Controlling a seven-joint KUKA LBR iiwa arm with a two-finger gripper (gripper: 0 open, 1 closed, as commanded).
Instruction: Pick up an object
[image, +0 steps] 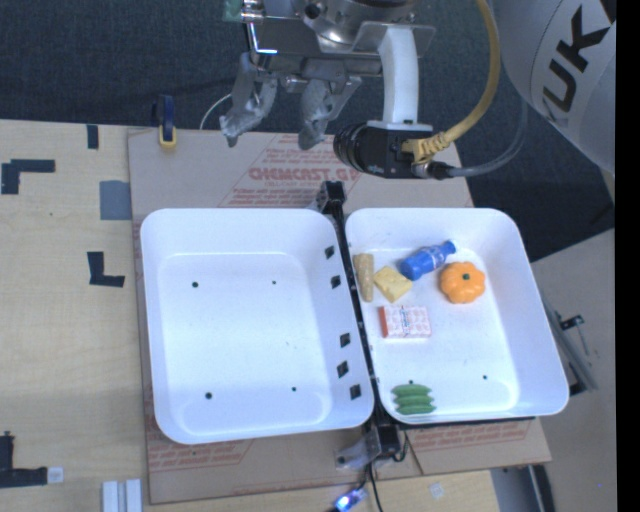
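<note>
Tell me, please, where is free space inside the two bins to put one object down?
The left bin has a bare floor. In the right bin, open floor lies between the red-white packet and the green pod. The upper part is crowded around the blue bottle and orange pumpkin.

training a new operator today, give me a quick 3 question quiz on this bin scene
1. True or false: the gripper hangs above the bench behind the bins with nothing between its fingers.
2. Which bin holds all the objects: A) left bin B) right bin C) both
3. Fill in: the green object lies near the right bin's ____ edge, apart from the others.

Key
1. True; the fingers stand apart.
2. B; the orange pumpkin, blue bottle, yellow block, tan stick and red and white packet are there too.
3. Front.
</note>
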